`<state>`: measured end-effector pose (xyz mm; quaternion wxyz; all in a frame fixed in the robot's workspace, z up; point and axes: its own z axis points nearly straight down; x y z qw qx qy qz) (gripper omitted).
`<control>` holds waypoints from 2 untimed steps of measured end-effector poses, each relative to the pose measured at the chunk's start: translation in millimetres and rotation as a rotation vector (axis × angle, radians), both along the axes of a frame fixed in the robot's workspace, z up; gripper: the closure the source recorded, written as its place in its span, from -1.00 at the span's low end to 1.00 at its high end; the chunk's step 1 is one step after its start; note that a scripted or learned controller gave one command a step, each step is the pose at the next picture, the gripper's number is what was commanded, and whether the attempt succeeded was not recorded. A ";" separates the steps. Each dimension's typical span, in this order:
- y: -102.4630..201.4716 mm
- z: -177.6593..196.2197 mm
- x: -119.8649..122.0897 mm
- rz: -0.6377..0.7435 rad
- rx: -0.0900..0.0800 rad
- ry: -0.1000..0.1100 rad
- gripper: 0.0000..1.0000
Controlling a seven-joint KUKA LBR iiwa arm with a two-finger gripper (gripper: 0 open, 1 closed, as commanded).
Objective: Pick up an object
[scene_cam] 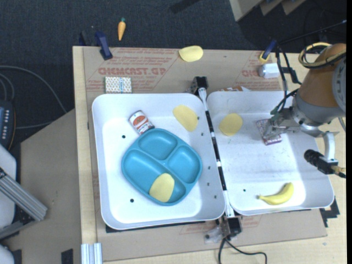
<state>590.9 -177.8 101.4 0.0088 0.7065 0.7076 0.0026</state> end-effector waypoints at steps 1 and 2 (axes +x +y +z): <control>0.2 10.0 0.5 0.001 -0.001 -0.002 1.00; 0.4 20.0 1.1 0.002 -0.002 -0.005 1.00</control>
